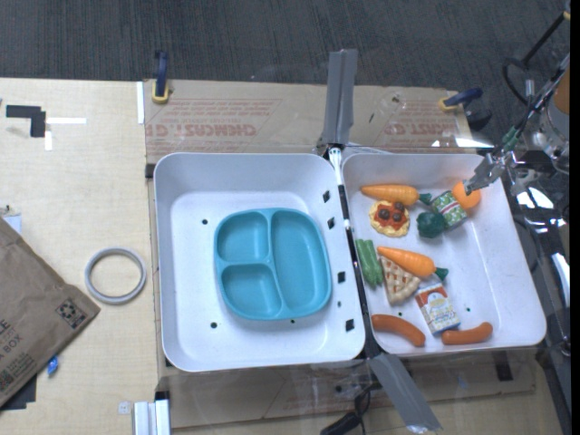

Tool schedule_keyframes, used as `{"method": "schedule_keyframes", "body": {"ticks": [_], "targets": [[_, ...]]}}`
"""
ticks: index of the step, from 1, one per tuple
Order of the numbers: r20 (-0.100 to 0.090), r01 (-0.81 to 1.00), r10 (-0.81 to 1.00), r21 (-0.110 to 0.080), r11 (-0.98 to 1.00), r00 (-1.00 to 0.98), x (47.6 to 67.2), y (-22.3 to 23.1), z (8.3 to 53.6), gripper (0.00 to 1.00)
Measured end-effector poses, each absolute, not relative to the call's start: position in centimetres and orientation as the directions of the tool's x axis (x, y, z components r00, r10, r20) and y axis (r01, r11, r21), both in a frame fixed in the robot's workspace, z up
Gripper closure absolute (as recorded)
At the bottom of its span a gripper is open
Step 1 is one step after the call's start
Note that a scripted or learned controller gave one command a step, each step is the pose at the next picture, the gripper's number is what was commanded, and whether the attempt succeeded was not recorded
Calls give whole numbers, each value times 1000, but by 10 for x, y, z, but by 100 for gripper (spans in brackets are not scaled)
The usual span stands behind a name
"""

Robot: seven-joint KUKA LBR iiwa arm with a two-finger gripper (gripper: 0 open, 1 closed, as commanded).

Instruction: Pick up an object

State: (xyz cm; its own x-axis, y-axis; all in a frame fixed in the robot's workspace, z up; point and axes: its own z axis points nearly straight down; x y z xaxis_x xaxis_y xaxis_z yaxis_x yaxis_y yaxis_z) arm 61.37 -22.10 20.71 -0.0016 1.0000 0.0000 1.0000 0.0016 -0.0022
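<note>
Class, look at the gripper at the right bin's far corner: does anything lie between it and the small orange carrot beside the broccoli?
Nothing visible does. The gripper hangs just above and right of the small carrot; the broccoli and green carton lie on the carrot's other side.

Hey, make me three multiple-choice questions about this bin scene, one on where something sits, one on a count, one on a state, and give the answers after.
1. Where does the blue divided plate lie?
A. left bin
B. right bin
C. on the bench

2. How many sausages lie in the right bin?
A. none
B. two
C. five

3. How does the tape ring lie?
A. flat on the bench
B. standing on edge
C. inside a bin

Answers: 1 A, it sits in the left bin. 2 B, one sausage and another lie near the front wall. 3 A, its full circle shows.
</note>
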Motion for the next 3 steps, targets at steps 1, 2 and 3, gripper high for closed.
{"method": "schedule_keyframes", "body": {"ticks": [1,2,3], "targets": [[-1,998,998,1,57,-57,605,-163,92,0],[-2,998,998,1,56,-56,605,-163,101,100],[-1,998,998,-1,66,-66,607,-56,201,100]]}}
